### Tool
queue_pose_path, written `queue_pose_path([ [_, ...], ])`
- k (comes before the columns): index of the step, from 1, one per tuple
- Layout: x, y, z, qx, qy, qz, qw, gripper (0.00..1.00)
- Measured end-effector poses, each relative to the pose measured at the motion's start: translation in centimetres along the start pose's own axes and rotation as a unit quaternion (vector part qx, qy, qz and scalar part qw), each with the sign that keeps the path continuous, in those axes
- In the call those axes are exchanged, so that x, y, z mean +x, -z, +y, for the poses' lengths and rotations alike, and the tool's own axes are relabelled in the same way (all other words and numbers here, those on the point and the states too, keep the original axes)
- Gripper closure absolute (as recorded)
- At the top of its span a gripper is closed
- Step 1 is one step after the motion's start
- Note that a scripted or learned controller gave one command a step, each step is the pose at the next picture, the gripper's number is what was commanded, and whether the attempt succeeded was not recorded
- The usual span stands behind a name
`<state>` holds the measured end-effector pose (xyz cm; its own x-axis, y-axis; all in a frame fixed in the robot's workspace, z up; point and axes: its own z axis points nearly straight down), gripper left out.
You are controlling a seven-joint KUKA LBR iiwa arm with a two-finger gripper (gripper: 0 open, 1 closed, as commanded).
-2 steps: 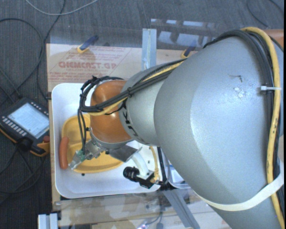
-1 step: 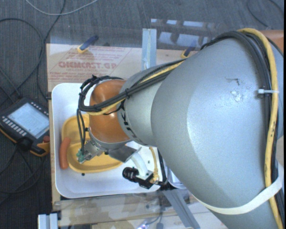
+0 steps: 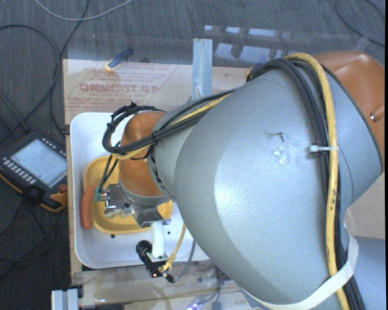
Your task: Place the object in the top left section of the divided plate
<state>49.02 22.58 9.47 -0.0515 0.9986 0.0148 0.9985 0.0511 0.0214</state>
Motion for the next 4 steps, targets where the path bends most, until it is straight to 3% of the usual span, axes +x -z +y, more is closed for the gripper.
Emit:
queue_pose_path([
  [1,-5.0,3.2,-0.9,0.013,-0.149,-0.012,0.9886,1.0],
  [2,0.6,-0.3,-0.2,0.003,-0.289,-0.009,0.9573,1.0],
  [3,-3.0,9.6,-0.6,0.01,-0.265,-0.014,0.9642,1.0],
  [4,0.1,-0.3,0.4,0.003,-0.342,-0.009,0.9395,1.0],
])
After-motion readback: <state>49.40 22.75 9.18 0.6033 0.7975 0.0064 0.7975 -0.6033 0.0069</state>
